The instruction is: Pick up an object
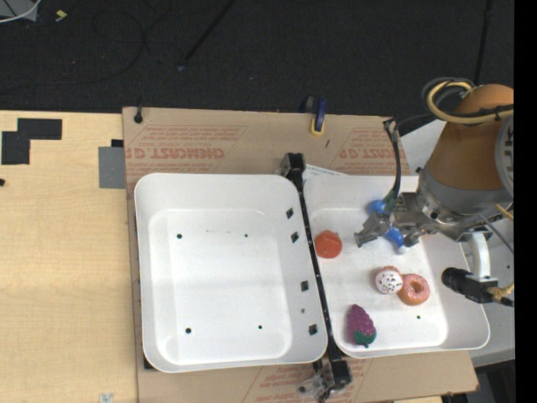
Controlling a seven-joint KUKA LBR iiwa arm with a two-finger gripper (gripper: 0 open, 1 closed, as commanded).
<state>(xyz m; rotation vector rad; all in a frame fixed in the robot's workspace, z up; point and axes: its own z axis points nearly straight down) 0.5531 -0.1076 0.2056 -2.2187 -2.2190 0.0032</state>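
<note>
I have the gripper (pixel 377 229) hanging over the far part of the right bin (pixel 470 338), reaching in from the right. Its grey fingers (pixel 367 237) look spread apart, with nothing between them, though the blue fittings around them make the gap hard to read. I judge this the approach step: nothing has been picked yet, and the arm seems to be lining up over a target.

Four candidates lie in the right bin. An orange-red ball (pixel 328 244) sits just left of the fingers, close to the divider (pixel 304 250) between the bins. Nearer to me, a white speckled ball (pixel 388 281) and a pink-glazed doughnut (pixel 414 290) touch or almost touch each other. A purple grape-like toy (pixel 362 324) lies alone toward the near edge.

For the next move I'd pick the orange-red ball, as it is nearest the fingers and stands by itself. That calls for a short shift left, then a straight descent with the fingers straddling it. The divider wall is the concern, since the left finger has little room there. The ball and doughnut pair risks a double catch or a nudge. The left bin (pixel 159 225) holds nothing, so there is plenty of open room for a drop.
</note>
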